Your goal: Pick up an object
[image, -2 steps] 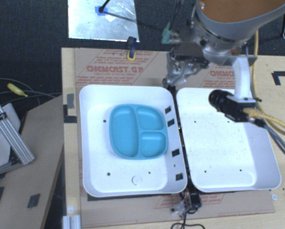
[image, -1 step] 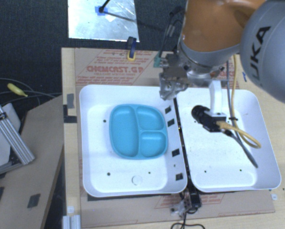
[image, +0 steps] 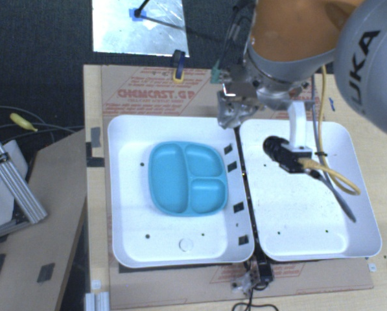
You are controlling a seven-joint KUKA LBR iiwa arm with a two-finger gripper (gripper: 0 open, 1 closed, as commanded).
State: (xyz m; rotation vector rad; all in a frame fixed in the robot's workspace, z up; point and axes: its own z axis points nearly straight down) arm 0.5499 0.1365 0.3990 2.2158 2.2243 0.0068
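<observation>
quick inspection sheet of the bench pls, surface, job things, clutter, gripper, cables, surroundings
surface: two white bins side by side, left bin and right bin, on a printed board.
job's things: blue divided plate in the left bin.
clutter: nothing seen.
grippers: gripper over the far end of the seam between the bins; jaws not readable.
cables: yellow cable looping over the right bin.
surroundings: metal frame at left; shiny sheet beyond the board.

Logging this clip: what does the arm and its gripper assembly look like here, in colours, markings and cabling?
The arm is a bulky grey KUKA body with black lettering on its shell and a wide orange band above the wrist. Below that sits a metallic silver wrist block, with the gripper hanging over the bins' divider. A white bracket carries a black cylindrical part, and yellow and grey cables loop down alongside it.
</observation>
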